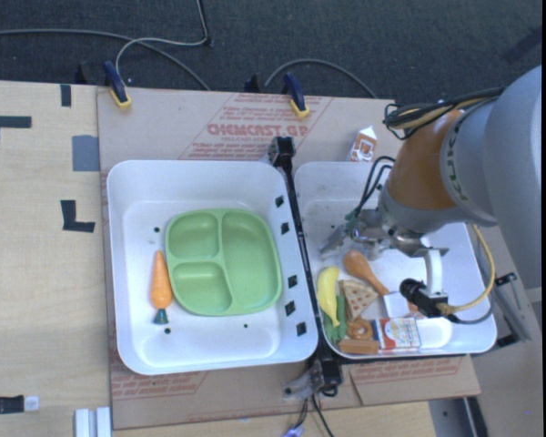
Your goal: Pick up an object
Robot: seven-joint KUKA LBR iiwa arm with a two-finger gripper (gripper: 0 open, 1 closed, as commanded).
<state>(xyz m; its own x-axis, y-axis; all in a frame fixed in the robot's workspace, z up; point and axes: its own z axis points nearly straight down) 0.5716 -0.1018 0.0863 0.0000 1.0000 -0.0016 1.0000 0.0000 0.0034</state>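
My gripper (342,233) hangs low over the left middle of the right bin (467,340), just above and left of a brown drumstick (362,269). Nothing shows held in it. Below it lie a yellow banana (328,292), a wedge of toast (357,298), a hot dog (358,344) and a red and white box (400,332), packed along the bin's near side. In the left bin (127,244) an orange carrot (160,280) lies beside a green divided plate (224,261).
A small milk carton (365,144) stands on the cardboard behind the right bin. The arm's grey body and orange band (419,167) cover the right bin's far right part. Black clips line the wall between the bins (291,235).
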